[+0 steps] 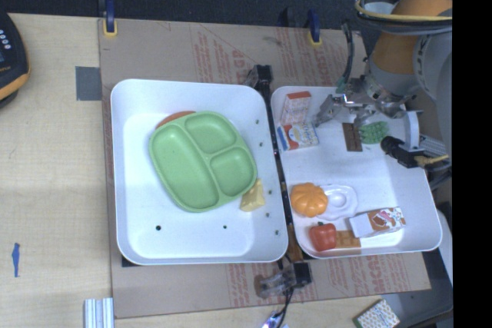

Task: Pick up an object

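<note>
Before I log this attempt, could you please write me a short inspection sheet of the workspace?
Surface: brown board on a pale bench, bearing the left bin and right bin.
Job's things: green divided plate and yellow piece in left bin; carton, orange pumpkin, red item, packet in right bin.
Clutter: white blister pack beside the pumpkin.
Claw: claw low over the right bin's far part.
Cables: dark cable by the arm.
Surroundings: blue clamps at the board's far edge.

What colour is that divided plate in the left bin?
Light green plate, seen clearly in the camera view.
</note>
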You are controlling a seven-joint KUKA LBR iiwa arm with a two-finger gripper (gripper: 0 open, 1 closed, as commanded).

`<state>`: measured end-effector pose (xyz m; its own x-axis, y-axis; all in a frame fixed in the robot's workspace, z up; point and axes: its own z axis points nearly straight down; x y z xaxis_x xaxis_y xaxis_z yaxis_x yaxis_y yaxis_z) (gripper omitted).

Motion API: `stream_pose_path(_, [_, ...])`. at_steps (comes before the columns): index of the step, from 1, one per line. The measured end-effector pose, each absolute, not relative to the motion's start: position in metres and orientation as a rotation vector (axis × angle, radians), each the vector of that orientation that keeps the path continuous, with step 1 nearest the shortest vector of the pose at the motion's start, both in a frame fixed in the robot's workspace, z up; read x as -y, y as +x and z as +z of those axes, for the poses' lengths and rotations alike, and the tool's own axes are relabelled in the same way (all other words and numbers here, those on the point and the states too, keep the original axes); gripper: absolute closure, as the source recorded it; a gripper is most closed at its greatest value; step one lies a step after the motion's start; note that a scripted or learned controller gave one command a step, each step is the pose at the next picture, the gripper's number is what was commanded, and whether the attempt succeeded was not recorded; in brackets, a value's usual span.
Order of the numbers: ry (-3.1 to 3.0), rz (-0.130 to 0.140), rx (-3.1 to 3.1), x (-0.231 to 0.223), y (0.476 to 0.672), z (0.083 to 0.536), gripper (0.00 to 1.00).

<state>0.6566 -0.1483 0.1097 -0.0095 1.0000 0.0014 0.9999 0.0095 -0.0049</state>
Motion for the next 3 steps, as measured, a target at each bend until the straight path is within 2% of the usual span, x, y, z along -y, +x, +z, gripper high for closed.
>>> stream_pose_path(1, [-2.206,-0.02,2.223,0.205,0.66,0.096,0.0])
stream_pose_path(2, [-2.228,-0.009,2.234,0.214,0.644,0.232,0.0])
stream_pose_path(3, [-2.207,0.015,2.214,0.211,0.58,0.084,0.0])
